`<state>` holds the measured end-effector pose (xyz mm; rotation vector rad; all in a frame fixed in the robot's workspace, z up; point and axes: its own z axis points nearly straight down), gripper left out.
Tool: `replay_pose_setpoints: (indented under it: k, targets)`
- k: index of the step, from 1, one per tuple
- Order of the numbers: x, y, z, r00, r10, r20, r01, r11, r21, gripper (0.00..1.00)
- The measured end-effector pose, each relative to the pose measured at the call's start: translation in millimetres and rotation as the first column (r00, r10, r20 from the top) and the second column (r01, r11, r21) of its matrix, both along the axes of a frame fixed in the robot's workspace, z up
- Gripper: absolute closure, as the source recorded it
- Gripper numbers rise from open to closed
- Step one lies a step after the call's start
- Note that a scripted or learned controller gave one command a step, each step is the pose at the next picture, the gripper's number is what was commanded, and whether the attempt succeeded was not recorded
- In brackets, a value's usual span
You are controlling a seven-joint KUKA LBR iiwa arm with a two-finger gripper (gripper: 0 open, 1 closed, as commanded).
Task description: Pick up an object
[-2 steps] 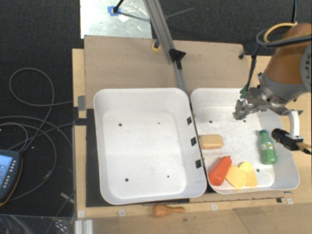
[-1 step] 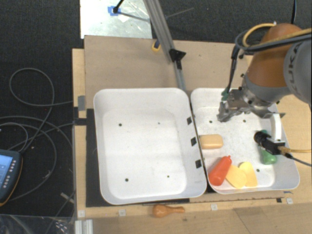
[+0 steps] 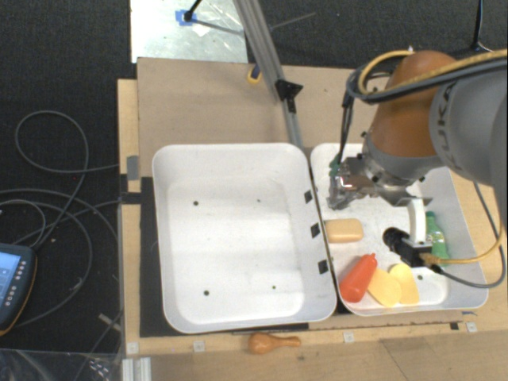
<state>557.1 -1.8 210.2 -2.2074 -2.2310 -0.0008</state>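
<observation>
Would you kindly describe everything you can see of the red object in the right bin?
The red object is a small, smooth, glossy piece, plastic by its look, shaped like a tapered bottle or pepper. It lies on its side, tilted, its narrow end up toward the tan block and its wide end near the right bin front wall. Its right side meets or overlaps the yellow pieces. The gripper is above it, apart.

The left bin (image 3: 230,236) offers open floor. In the right bin (image 3: 468,292), 5 items crowd the near end: tan block (image 3: 344,230), red bottle (image 3: 359,277), yellow pieces (image 3: 394,286).
</observation>
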Motion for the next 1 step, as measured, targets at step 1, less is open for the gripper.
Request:
replay_pose_setpoints:
  k: [1]
  targets:
    - [-17.0,55.3,-3.9,1.0,0.001,0.001,-0.001,1.0,0.0,1.0]
